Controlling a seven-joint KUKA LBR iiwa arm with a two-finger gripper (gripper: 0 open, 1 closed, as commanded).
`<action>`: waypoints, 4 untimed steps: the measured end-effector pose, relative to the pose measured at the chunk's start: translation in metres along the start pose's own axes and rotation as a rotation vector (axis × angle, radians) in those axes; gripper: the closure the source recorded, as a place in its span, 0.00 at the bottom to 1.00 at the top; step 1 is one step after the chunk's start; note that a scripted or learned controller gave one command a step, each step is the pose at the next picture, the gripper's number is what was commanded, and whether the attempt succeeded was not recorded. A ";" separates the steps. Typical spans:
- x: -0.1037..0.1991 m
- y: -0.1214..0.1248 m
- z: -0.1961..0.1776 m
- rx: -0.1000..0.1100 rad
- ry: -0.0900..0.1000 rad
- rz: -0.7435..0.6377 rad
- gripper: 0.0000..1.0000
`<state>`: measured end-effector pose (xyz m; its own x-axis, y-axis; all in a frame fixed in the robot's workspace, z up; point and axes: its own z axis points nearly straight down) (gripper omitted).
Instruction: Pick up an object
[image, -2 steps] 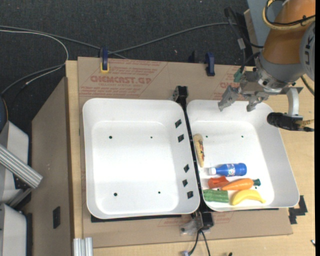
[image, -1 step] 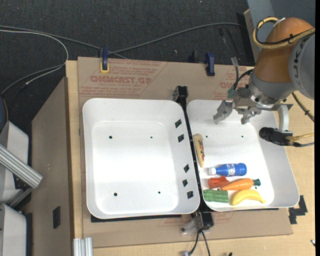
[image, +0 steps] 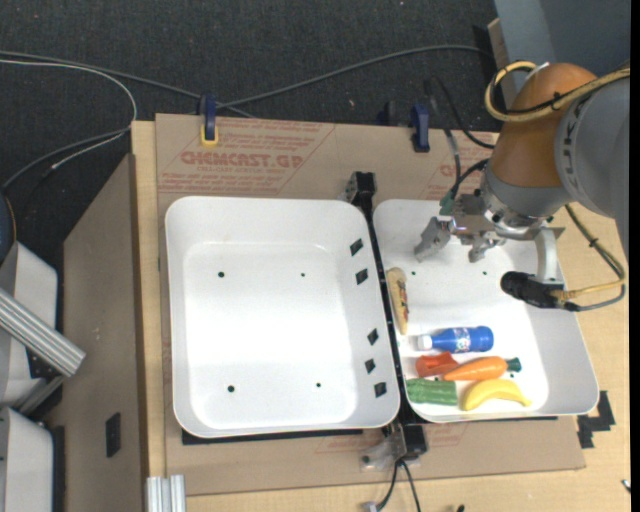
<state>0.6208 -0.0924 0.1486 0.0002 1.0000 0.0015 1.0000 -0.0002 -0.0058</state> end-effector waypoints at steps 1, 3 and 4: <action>-0.004 -0.004 0.061 0.001 0.000 0.001 0.00; -0.001 0.009 -0.010 -0.012 -0.002 -0.002 1.00; 0.003 0.005 -0.056 -0.012 -0.001 -0.002 1.00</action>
